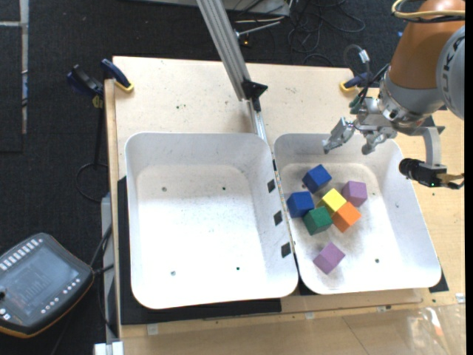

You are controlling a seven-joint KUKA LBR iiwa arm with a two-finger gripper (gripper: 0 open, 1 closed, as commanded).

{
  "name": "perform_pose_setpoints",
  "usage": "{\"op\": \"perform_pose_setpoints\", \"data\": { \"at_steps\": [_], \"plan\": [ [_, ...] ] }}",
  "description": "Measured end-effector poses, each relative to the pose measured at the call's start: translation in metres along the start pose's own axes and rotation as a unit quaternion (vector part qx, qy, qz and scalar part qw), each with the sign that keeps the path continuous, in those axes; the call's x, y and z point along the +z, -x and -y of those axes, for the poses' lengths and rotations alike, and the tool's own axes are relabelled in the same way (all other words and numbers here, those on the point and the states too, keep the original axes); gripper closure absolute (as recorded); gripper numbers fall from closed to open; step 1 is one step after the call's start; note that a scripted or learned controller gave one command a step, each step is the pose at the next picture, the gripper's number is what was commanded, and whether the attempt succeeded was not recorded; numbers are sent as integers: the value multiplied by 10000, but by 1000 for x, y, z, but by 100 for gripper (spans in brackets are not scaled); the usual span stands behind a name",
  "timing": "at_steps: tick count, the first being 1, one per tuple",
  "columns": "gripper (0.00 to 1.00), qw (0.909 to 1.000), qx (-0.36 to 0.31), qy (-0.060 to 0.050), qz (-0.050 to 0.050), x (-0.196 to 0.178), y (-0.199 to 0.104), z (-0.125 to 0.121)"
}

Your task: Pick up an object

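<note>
Table [185,87] carries two white bins; right bin [414,220] holds cube cluster, frame centre-right; tool [353,140] upper right above bin's far edge, fingers spread, nothing between them; lone purple cube [329,257] likely light, rigid; grip opposite flat faces.

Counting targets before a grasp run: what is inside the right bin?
The right bin holds seven cubes: two blue, one yellow, one green, one orange, two purple. Six touch in a cluster, which may cover something beneath.
</note>
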State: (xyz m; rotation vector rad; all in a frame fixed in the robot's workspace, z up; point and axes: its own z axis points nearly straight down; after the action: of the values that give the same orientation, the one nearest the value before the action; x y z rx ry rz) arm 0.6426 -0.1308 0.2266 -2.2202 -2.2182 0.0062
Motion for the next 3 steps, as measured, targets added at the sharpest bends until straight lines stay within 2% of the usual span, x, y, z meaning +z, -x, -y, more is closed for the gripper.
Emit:
{"op": "perform_pose_setpoints", "data": {
  "at_steps": [1,2,3],
  "plan": [
    [0,10000,2,2,-1,45,4,4],
    [0,10000,0,-3,-5,107,3,11],
    [100,10000,3,32,1,93,3,9]
  ]
}}
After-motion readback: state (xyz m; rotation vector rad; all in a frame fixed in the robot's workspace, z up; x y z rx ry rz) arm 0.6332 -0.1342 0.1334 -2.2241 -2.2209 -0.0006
